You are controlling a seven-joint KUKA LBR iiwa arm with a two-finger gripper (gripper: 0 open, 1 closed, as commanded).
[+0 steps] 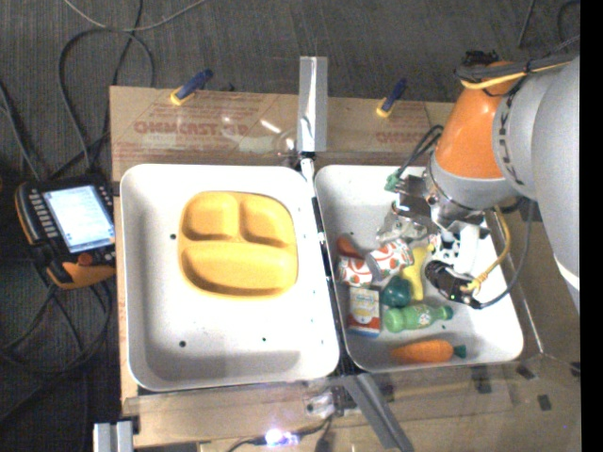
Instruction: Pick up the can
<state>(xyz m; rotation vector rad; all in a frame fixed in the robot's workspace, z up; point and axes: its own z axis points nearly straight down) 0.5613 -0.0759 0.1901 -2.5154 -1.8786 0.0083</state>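
Note:
The can [364, 310] is small and pale, with a red and blue label. It stands near the left wall of the right bin [504, 332], among other toys. My gripper [403, 235] hangs over the middle of that bin, up and to the right of the can and apart from it. The gripper's tip sits right above a red and white spotted toy [358, 270] and a white and red piece [389, 255]. The clutter hides what lies under the tip.
A green bottle [416, 318], a teal toy [397, 293], a yellow piece [415, 273] and a carrot [425, 351] crowd around the can. The left bin [151, 347] holds a yellow divided tray [239, 244]. A metal divider post [312, 102] rises between the bins.

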